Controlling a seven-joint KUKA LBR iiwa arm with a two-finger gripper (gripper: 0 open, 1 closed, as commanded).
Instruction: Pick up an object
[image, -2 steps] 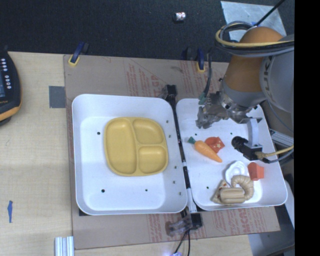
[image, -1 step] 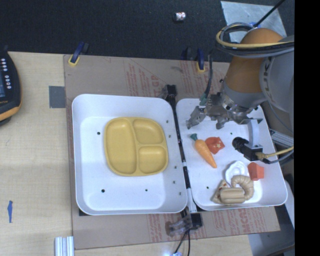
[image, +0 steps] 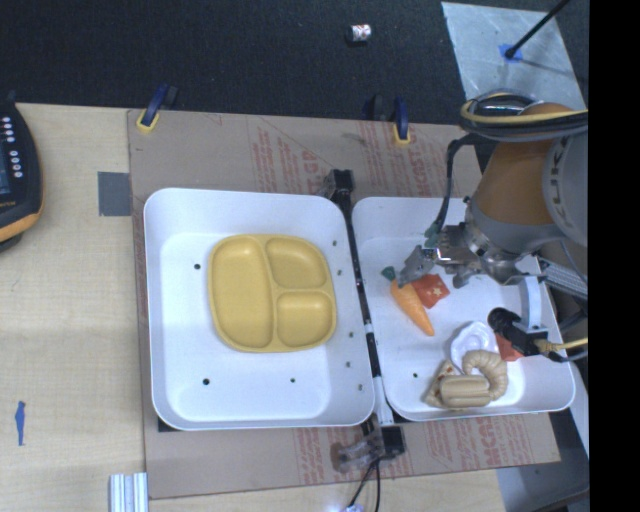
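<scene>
My gripper (image: 437, 275) hangs over the upper middle of the right bin (image: 390, 380), open, its fingers spread on either side of a red piece (image: 433, 291). The red piece lies on the bin floor just below the gripper, touching an orange carrot (image: 415, 309) that points down and right. Nothing is held between the fingers. Lower in the same bin lie a tan hot dog bun (image: 462, 391), a curved beige pastry (image: 487, 366) and a white piece (image: 466, 344).
The left bin (image: 170, 400) holds a yellow divided plate (image: 271, 292). A small red item (image: 507, 349) lies near the right bin's right side. A black and orange device (image: 12, 170) rests at the bench's left edge. Clamps (image: 400, 124) hold the cardboard at the back.
</scene>
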